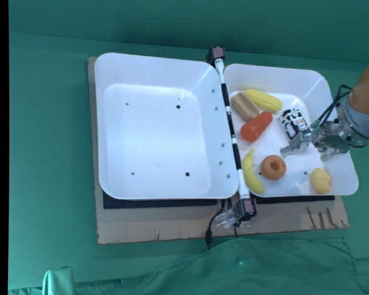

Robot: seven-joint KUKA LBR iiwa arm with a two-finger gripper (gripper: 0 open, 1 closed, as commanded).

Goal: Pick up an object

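arm (364, 106) cut off at right edge, gripper (302, 141) over right bin (339, 106) beside cow toy (293, 122), finger state unclear, nothing visibly held

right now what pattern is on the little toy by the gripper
Black and white patches, like a cow, seen in the camera view.

The arm (364, 100) enters at the frame's right edge, its orange band uppermost and the grey wrist below it. It slants down and leftward, ending in the tool (302, 141) at right of centre.
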